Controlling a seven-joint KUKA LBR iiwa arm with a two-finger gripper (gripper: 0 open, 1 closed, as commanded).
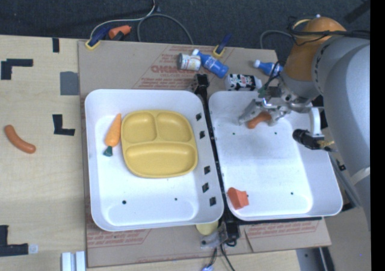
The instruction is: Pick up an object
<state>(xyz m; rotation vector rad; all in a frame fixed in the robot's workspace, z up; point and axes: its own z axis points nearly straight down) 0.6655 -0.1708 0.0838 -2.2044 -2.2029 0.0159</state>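
My gripper (261,114) hangs over the back part of the right bin (313,200), at the end of the grey arm with its orange band (307,53). A small brown-orange sausage (260,121) sits between its metal fingers (246,117), which are shut on it. Near the front left corner of the same bin lies an orange block (238,198). In the left bin (99,197) a yellow divided plate (159,143) lies with a toy carrot (112,131) beside its left edge.
Behind the bins lie a blue-and-white bottle (204,62), a black-and-white item (242,82) and an orange-handled clamp (109,34). Another sausage (19,139) lies on the bench at far left. A black divider strip (207,143) runs between the bins.
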